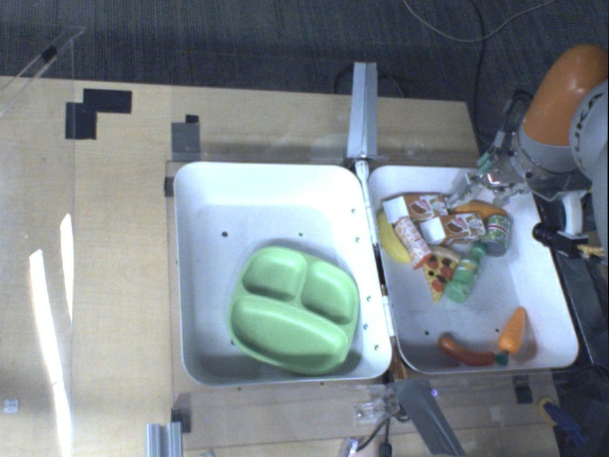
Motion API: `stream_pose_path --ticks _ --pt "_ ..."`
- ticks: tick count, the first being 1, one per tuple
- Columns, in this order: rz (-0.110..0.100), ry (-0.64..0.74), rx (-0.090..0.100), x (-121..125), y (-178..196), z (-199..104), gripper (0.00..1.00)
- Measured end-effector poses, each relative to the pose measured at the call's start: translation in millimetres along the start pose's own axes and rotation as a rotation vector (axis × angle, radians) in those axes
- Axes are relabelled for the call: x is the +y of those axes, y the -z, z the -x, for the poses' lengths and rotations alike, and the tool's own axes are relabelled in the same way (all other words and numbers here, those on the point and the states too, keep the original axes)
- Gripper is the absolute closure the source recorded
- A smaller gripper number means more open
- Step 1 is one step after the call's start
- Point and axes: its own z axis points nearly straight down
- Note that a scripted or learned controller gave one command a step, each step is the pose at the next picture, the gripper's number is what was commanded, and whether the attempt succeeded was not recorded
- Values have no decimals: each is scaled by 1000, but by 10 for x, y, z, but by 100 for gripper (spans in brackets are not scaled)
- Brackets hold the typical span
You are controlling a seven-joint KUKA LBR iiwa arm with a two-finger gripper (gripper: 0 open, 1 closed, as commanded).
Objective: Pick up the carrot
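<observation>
1. Carrot (514,331) lay in the right bin (561,284), near its front right corner, tilted, its lower end just beside the red sausage (466,352).
2. Gripper (490,171) hung over the bin's far edge, above the heap of packets (447,227); whether it was wide or narrow could not be told. Nothing visibly held.
3. Carrot and gripper stood well apart. Judged the step in hand to be the approach, grasp not yet begun.
4. Next move called for travel toward the front corner, then a descent clear of the sausage and the bin wall.
5. Green divided plate (295,307) sat in the left bin (205,255), not involved.
</observation>
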Motion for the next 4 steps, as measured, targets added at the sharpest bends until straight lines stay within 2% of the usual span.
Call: stream_pose_path --ticks 1,2,3,4 --pt "25 10 4 87 153 -81 100" --pt "21 12 10 80 131 -113 0" --pt "-1 169 -6 -429 -121 -1 0" --pt "9 170 -9 -395 18 -3 100"
